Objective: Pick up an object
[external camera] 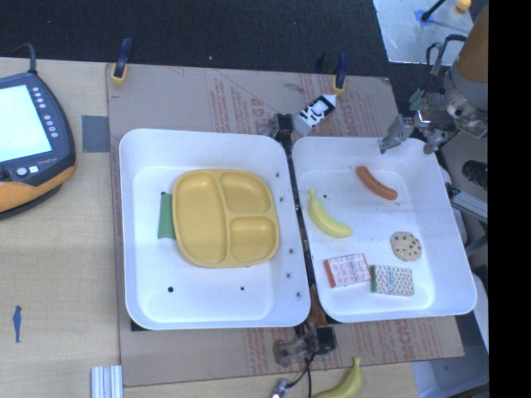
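The right bin (440, 222) holds a red-orange sausage (377, 183), a yellow banana (328, 218), a round cookie (406, 245), a red-and-white packet (347, 269) and a greenish packet (392, 280). My gripper (411, 143) hangs over the bin's far right corner, above and to the right of the sausage. It is open with nothing between its fingers. The arm's orange band is at the top right edge.
The left bin (141, 288) holds a yellow divided plate (224, 218) lying on a green item (166, 215). A teach pendant (29, 143) lies at the far left of the bench. Another banana (344, 381) lies outside the bins at the front edge.
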You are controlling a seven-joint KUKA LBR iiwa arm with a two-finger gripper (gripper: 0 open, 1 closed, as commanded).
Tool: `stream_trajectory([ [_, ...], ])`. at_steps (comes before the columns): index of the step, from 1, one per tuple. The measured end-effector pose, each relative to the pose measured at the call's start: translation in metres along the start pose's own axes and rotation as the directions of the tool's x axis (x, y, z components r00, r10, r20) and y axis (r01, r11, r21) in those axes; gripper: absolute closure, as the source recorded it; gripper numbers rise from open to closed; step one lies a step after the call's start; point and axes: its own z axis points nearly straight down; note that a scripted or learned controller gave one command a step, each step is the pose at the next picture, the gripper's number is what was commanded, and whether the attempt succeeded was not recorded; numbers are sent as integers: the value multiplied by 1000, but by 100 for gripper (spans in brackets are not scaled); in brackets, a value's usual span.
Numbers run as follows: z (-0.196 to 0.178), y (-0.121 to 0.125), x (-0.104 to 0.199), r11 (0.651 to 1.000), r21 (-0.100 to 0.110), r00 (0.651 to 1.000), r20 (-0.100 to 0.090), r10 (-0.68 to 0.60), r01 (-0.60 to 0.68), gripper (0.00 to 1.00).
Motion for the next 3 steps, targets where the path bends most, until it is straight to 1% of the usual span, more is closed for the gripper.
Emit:
stream_trajectory([
  [1,104,-6,19,1000,5,1000,0,-2,2,0],
  [2,123,-12,-20,1000,5,1000,-1,0,0,0],
  [3,123,-1,34,1000,6,1000,0,-3,3,0],
])
